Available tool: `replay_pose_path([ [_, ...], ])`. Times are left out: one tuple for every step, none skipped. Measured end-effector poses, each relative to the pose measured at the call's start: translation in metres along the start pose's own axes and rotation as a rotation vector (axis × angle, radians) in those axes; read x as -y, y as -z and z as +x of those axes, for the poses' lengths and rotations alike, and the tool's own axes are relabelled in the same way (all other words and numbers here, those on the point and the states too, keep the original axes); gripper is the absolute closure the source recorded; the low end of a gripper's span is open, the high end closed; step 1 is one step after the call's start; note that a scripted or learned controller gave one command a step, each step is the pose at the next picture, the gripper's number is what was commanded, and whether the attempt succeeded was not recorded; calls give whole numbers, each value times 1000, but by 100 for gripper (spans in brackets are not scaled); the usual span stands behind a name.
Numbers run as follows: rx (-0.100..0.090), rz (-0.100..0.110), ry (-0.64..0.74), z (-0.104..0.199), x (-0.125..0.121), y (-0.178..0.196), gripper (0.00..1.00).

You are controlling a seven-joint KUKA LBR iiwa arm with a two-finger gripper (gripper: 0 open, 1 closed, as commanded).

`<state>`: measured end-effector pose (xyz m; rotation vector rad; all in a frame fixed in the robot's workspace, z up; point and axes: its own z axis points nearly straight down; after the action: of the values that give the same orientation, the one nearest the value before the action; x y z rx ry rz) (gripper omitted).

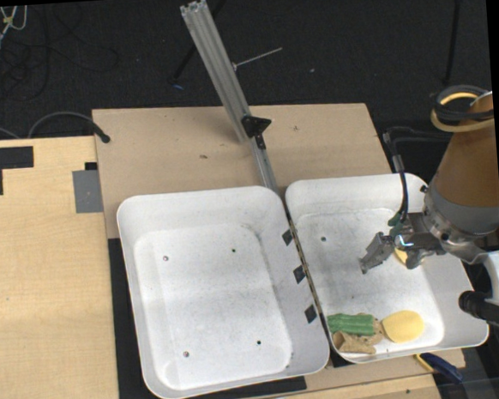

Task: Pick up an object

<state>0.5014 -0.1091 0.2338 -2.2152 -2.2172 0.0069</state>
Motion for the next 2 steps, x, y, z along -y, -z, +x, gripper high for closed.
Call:
replay_pose_path([
  [1, -5, -4, -1, -1, 2, 0],
  [0, 0, -2, -5, -8, -47, 0],
])
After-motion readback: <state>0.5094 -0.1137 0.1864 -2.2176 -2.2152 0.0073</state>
